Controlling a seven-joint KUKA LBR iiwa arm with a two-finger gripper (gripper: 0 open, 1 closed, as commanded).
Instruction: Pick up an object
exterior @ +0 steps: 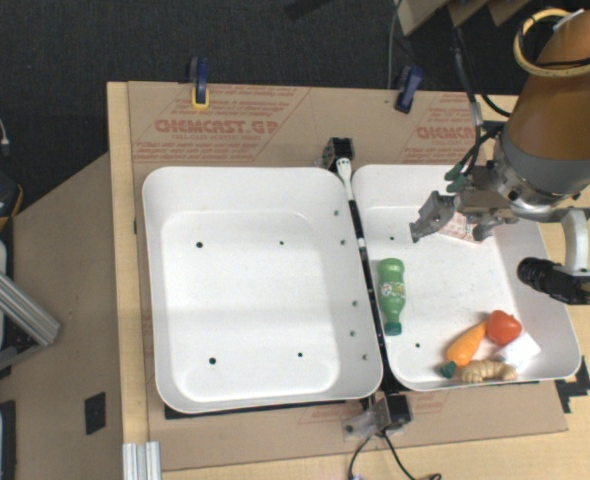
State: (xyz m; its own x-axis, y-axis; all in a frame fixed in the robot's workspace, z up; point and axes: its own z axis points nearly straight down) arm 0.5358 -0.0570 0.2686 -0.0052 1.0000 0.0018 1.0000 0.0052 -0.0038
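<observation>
Brown board covers the bench under two white bins. Nearest, in the right bin (545, 363), lie a carrot (465, 345), a tomato (503, 326), a white block (521, 348) and a pale root piece (487, 372), all crowded together. Further, a green bottle (390, 294) lies against the left wall. Beyond it the gripper (453, 216) hangs over something reddish-white, perhaps a packet; I cannot tell if the claw is open or closed. A flat packet may slip away; the crowded things may get pushed aside.
</observation>
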